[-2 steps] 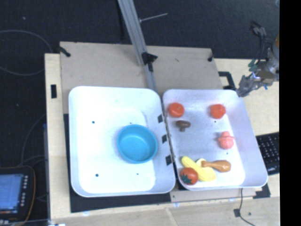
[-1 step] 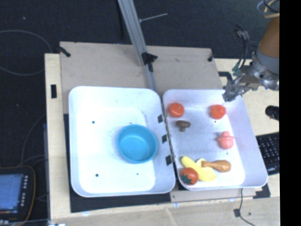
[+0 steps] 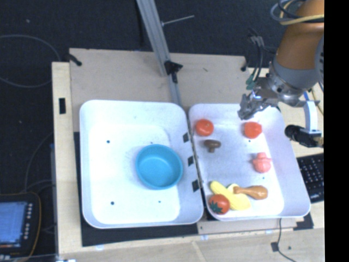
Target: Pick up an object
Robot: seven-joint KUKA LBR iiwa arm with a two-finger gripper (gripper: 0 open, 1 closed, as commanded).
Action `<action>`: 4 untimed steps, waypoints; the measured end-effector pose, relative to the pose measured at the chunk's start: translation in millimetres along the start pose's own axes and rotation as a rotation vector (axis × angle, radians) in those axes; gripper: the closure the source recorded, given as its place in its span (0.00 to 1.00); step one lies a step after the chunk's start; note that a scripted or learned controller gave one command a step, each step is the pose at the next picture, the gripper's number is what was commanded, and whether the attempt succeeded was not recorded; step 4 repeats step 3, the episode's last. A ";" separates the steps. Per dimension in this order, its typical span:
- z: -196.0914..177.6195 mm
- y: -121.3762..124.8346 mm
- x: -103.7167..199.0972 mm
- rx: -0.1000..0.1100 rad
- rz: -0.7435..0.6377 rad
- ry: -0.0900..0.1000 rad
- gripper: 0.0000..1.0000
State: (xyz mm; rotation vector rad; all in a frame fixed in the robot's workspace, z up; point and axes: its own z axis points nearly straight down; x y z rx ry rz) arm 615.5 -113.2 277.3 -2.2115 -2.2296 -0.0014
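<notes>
Gripper (image 3: 246, 112) above far edge of right bin (image 3: 289, 201) — hard to tell whether spread or pinched together, nothing visibly held. Nearest target: red ball (image 3: 252, 129) just below, near far right corner — best to lower straight, centred, straddling it before closing.
</notes>
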 end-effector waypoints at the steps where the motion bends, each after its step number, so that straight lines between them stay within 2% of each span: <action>1: 18.7 -0.2 50.4 0.002 0.000 0.000 1.00; 2: 32.4 -6.1 104.1 0.004 0.000 0.000 1.00; 3: 24.2 -0.6 157.4 0.001 -0.002 0.001 1.00; 4: 24.2 -0.6 157.4 0.001 -0.002 0.001 1.00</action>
